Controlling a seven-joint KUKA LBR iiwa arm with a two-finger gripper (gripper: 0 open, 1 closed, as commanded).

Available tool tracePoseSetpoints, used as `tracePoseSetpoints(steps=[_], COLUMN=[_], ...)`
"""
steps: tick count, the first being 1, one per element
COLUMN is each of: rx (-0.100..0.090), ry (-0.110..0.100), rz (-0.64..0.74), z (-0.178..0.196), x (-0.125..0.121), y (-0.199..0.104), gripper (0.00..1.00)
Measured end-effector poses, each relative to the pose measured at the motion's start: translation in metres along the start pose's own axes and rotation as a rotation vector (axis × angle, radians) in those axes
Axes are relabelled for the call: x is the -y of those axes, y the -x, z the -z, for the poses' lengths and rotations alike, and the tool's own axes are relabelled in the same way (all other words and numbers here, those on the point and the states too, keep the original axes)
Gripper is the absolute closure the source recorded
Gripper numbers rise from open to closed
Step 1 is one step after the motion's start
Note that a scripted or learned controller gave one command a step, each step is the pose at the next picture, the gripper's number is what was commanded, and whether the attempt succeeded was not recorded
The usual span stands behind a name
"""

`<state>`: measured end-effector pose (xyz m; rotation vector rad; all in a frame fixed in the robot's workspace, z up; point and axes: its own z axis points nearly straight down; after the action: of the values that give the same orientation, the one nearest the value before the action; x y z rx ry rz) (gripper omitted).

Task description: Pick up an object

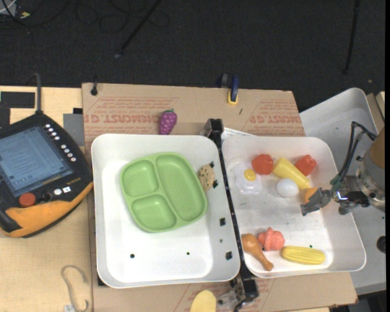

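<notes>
1. The corn (pixel 303 255) lies at the near right of the right bin (pixel 338 149), its long axis running left to right with a slight tilt, blunt end to the left.
2. Just left of it sit a pink toy (pixel 272 239) and a drumstick (pixel 256 249), the drumstick slanting from far left to near right.
3. Farther off in that bin lie a white egg (pixel 286 188), a fried egg (pixel 248 179), a red tomato (pixel 262 164), a yellow piece (pixel 291 172) slanting down to the right, and a red piece (pixel 305 164).
4. The pincer (pixel 312 201) reaches in over the right side of this bin, near the white egg; whether it is spread or closed I cannot tell, and nothing is seen in its grip.
5. The left bin (pixel 117 252) holds a green divided plate (pixel 162 191) and a cookie (pixel 207 175) by its right wall.
6. On the desk (pixel 260 112), purple grapes (pixel 167 121) lie beyond the left bin, and a tablet pendant (pixel 32 168) rests at far left.
</notes>
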<state>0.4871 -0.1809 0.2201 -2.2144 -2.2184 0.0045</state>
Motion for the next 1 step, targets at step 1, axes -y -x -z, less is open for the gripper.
tracePoseSetpoints(steps=[1], rx=[0.000], ry=[0.000], rz=[-0.001], z=[-0.0447], x=[0.0047], y=[-0.0028], gripper=[0.00])
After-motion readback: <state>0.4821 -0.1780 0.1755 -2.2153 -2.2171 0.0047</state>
